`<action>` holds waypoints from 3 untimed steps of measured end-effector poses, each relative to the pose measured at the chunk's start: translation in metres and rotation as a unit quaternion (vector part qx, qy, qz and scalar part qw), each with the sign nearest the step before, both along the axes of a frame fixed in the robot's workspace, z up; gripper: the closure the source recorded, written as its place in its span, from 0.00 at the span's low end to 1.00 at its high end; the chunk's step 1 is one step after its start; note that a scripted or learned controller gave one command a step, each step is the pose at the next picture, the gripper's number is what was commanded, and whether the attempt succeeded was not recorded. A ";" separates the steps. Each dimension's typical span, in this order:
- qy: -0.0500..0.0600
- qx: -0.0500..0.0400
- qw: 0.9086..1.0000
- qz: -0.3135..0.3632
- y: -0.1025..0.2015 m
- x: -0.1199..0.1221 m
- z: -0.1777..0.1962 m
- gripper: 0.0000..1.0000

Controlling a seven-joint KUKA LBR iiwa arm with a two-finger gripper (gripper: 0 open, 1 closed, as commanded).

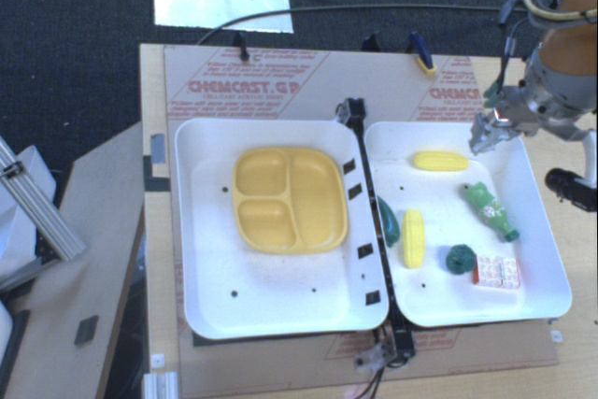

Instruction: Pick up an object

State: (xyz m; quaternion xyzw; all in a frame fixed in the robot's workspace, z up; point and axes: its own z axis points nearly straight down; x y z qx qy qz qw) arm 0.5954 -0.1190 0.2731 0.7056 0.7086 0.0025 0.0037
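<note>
Left bin [201, 201] is a shallow white plastic tray w/ one thing in it: a yellow plastic divided plate [289, 199], three compartments, sitting flat about mid-bin, slightly toward the back.

Right bin [542, 294] butts up against it along the black centre seam. Going left to right inside: a dark green pepper-shaped toy [389, 220] right up against the left wall, then a yellow corn cob toy [412, 237] lying lengthwise just beside it. Further back there's a second yellow corn cob [440, 162] lying crosswise, well apart from the first. Then a small dark teal lumpy object [460, 258] toward the front, touching or nearly touching a small white-and-red printed box [495, 271] on its right. Above those, a light green plastic bottle [489, 209] lies tilted on its side.

Gripper [486, 135] is at the back right corner of the right bin, over the rim area, apart from all the toys. Nothing btw the fingers that I can see. Whether they're spread or closed, can't tell, too blurry.

Both bins sit on a clear sheet w/ red lettering on the worktop [121, 201].
</note>
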 end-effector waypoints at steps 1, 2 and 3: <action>0.004 0.001 1.000 0.001 0.043 -0.012 -0.005 1.00; 0.005 0.002 1.000 0.003 0.105 -0.023 -0.015 1.00; 0.004 0.001 1.000 0.002 0.157 -0.021 -0.034 1.00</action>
